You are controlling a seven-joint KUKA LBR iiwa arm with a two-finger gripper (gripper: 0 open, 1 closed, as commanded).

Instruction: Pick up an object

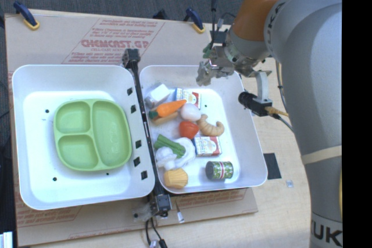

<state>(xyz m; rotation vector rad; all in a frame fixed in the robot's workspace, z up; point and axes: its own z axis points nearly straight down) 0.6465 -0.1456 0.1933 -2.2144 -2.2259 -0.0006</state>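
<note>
The metal two-finger tool [204, 74] is hanging over the far rim of the right shallow white plastic bin [251, 142], and nothing is showing between its fingers; how wide they are standing I cannot tell. Just beside it in the bin, a small white carton with a red and blue label [187, 96] is lying, with a white box [158, 92] to its left. An orange plastic carrot [171, 108] is lying nearer the middle, next to a red tomato [189, 128] and a tan croissant [210, 126]. A green can [219, 170] is lying at the near edge. The left white bin [29, 142] is carrying a pale green divided plate [93, 135]. Both bins are sitting on the cardboard-covered table [87, 38].
</note>
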